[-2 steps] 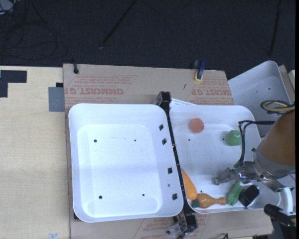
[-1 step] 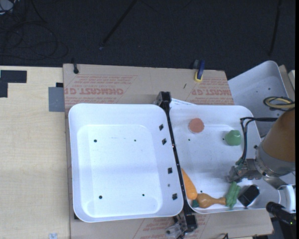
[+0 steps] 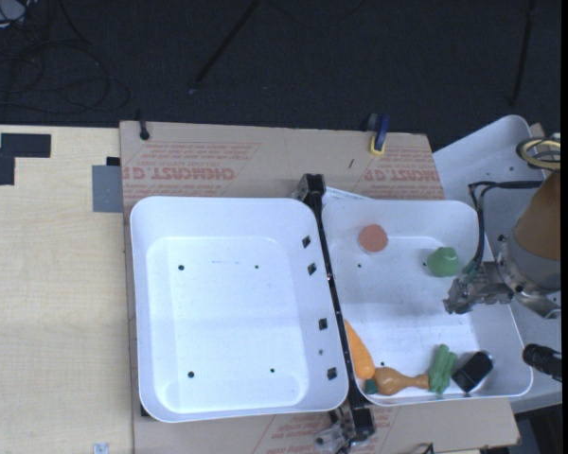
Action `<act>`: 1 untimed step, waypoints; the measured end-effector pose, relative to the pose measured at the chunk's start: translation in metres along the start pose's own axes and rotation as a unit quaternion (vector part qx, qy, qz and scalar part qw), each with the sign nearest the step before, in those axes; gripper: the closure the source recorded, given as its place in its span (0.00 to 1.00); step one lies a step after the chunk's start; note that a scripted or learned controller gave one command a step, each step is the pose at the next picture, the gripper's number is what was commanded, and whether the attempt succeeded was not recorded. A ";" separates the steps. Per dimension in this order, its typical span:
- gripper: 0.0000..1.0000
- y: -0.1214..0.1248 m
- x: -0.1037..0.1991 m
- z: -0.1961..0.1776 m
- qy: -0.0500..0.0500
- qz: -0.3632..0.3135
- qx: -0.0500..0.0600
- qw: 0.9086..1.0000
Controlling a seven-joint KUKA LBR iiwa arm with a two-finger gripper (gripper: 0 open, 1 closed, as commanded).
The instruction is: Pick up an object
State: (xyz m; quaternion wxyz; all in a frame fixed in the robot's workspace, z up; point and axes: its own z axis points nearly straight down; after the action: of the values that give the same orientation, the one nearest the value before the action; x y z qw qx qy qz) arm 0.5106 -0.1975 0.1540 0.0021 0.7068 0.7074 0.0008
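Note:
The right bin holds a pink round object near its back, a green lump at its right side, an orange carrot-like piece along its left wall, a tan gourd-shaped piece, a green stick-like piece and a black block along the front. My gripper hangs low at the bin's right wall, just below the green lump and apart from it. Nothing shows between its fingers.
The left bin lies beside the right one, with a black divider strip between them. Both rest on cardboard. The arm's grey wrist and orange band stand over the right edge.

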 end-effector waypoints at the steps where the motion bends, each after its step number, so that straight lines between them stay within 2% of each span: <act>1: 1.00 -0.003 -0.001 -0.006 0.002 0.003 0.004 1.000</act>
State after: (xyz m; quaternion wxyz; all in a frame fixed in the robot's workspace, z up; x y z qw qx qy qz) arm 0.5074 -0.1980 0.1598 -0.0024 0.7088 0.7054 -0.0010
